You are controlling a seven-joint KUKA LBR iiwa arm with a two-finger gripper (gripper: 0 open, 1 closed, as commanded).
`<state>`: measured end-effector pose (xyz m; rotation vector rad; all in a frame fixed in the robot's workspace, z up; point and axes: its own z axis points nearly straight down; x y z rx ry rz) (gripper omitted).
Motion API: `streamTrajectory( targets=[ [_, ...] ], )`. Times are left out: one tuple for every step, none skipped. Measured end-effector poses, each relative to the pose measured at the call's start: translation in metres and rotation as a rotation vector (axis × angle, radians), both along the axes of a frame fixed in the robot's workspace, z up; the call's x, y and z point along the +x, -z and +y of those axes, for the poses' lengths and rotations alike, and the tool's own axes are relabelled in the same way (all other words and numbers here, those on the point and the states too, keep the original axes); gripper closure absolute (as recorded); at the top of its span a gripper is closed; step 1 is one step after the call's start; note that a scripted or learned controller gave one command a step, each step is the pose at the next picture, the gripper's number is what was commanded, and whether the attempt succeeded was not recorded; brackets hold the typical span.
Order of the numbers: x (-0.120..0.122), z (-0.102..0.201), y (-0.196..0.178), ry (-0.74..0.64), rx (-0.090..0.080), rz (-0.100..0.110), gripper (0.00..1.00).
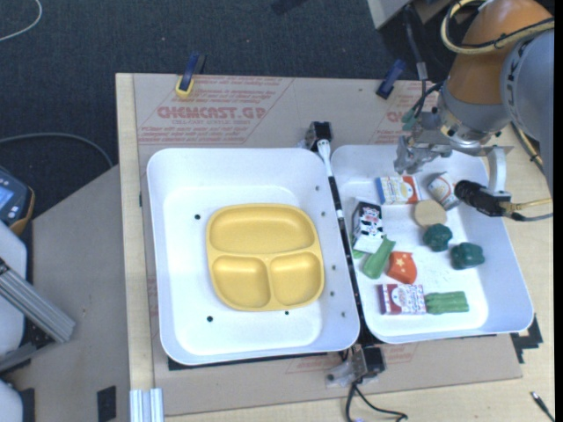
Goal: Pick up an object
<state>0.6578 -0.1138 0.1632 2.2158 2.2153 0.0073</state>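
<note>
Small red-and-white carton (400, 299) lies nearest (right white bin (506, 288)); grey two-finger gripper (409, 158) hovers above a small white-and-orange box (396, 189); its grip state unclear.

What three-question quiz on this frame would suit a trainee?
1. True or false: the yellow tray lies in the right bin.
2. Which item lies closest below the gripper? A) the carton B) the red box C) the tray
3. Fill in: the tray has ___ compartments.

Key: 1. False, it lies in the left bin. 2. A, the carton sits just under the gripper at the right bin's far end, while the red box lies at the near end. 3. Three: one long one across the far side, two smaller ones nearer the camera.
</note>
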Motion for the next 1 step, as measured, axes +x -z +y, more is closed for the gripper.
streamTrajectory(
  targets=[
    [0.0019,0.0021,-0.0441,-0.001,0.001,0.001,1.00]
  ],
)
